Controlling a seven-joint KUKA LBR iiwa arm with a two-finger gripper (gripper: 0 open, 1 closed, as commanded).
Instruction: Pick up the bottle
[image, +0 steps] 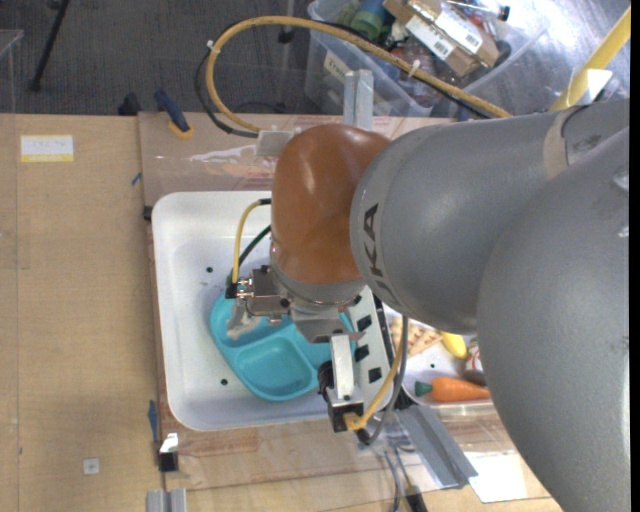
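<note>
Probably a lab: robot bench (70, 300), cables (300, 30), parts crate (420, 60).

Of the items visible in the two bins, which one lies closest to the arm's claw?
The turquoise dish in the left bin is closest, directly under the wrist. The carrot and the yellow item lie in the right bin.

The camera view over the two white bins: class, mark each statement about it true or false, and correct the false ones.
1. A turquoise plastic dish lies in the left shallow white bin. True.
2. The grey arm with the orange band reaches over that bin. True.
3. The orange carrot lies inside the turquoise dish. False: it lies to the right, outside the left bin.
4. The band above the wrist is blue. False: it is orange.
</note>
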